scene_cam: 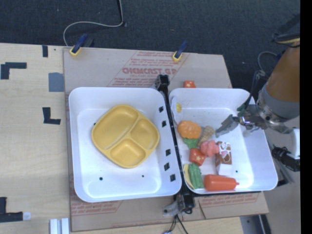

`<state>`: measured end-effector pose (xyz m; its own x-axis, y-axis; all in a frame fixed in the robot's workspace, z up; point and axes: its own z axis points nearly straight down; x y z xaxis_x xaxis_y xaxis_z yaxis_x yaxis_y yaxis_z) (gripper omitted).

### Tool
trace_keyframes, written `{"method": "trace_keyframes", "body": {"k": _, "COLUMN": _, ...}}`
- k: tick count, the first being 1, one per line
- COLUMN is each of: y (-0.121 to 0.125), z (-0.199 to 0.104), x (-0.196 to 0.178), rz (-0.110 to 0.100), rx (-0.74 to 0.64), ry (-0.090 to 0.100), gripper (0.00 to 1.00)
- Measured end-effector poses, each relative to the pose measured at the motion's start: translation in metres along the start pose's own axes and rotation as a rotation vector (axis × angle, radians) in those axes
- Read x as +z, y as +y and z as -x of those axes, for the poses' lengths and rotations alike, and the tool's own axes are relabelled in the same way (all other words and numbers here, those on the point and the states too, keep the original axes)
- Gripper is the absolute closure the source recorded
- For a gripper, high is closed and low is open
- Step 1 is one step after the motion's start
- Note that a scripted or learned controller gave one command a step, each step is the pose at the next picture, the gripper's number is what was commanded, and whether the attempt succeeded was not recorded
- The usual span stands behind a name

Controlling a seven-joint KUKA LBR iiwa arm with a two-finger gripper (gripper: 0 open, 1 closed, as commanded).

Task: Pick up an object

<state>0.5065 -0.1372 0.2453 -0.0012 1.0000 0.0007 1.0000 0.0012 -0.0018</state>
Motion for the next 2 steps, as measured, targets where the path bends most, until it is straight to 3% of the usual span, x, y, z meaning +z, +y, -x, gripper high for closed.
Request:
{"method": "trace_keyframes", "body": {"k": 1, "y": -0.017, "z": -0.038, "x": 0.114, "rz": -0.012, "rx": -0.001, "ry": 0.004, "gripper": 0.0}}
{"method": "trace_keyframes", "body": {"k": 2, "y": 0.001, "z": -0.043, "x": 0.163, "rz": 0.001, "rx": 0.001, "ry": -0.001, "gripper": 0.0}}
